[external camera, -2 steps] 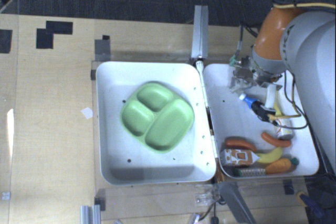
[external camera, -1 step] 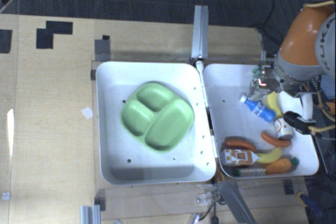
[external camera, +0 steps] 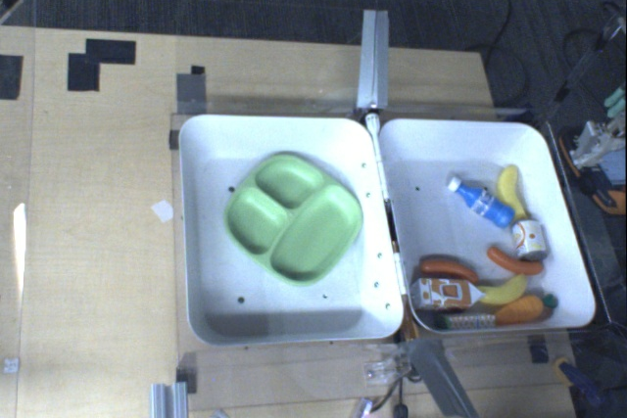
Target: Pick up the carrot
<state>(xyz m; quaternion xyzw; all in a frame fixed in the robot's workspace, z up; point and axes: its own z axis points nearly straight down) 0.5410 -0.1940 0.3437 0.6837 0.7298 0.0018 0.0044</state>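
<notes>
overhead fixed view, slanted, both bins (external camera: 196, 210)

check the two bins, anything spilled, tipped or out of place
Nothing spilled or broken. The green plate lies flat in the left bin. The right bin holds its toys bunched at the near edge, the carrot in the corner against a banana.

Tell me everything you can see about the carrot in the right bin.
The carrot is a small orange toy, plastic-looking, with a dark green top at its right end. It lies flat, roughly lengthwise along the near wall of the right bin, in that bin's near right corner. A yellow banana lies right against its far side, and a dark flat item sits at its left tip. Whether it actually touches the wall is too fine to tell.
</notes>
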